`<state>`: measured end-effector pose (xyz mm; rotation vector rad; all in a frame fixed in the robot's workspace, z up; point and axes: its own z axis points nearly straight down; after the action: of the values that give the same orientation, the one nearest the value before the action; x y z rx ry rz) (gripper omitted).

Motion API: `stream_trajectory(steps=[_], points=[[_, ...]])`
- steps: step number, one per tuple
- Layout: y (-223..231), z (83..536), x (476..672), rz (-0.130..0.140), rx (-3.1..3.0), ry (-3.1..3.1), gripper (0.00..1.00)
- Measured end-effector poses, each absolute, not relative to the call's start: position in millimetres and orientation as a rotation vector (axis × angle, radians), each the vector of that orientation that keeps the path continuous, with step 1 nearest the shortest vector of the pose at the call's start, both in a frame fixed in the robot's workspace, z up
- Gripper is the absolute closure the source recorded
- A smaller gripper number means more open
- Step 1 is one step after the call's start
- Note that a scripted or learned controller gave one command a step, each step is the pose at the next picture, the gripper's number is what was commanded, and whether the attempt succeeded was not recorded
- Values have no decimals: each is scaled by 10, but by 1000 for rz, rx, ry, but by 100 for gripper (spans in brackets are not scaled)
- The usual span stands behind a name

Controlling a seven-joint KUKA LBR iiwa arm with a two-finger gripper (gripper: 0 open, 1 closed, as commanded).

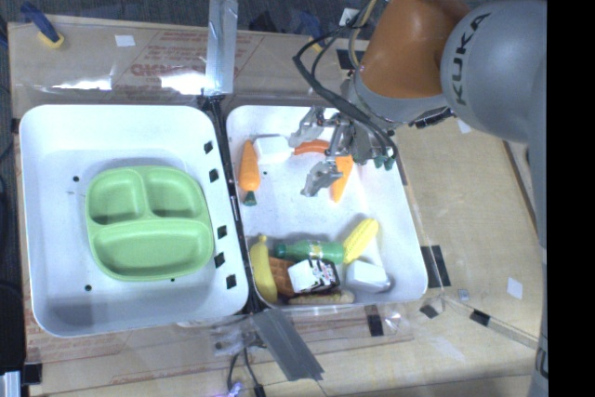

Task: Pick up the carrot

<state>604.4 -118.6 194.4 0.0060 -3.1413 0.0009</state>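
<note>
An orange carrot [248, 167] with a dark green end lies lengthwise by the left wall of the right bin [405, 200]. My gripper [321, 152] hangs low over the upper middle of that bin, about a hand's width to the right of this carrot. A second orange, carrot-like piece [342, 179] shows right at the gripper's lower right side, partly hidden by it. Another small orange sliver [310, 147] peeks out at the gripper's left. Whether either piece is gripped is hidden by the wrist.
A white block [271, 147] sits beside the carrot's top. At the right bin's near end lie a corn cob [361, 239], a banana [262, 272], a green bottle [311, 249] and a white box [367, 274]. The left bin [37, 153] holds a green divided plate [147, 220].
</note>
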Motion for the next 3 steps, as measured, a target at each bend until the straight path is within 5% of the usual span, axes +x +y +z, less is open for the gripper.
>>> stream_trajectory(steps=[1, 2, 3], points=[[-1754, 906, 6015, 0, 22, -3141, 0], [-1733, 1029, 6039, 1, 34, -3145, 100], [-1103, 911, 5286, -2, -91, -3141, 100]])
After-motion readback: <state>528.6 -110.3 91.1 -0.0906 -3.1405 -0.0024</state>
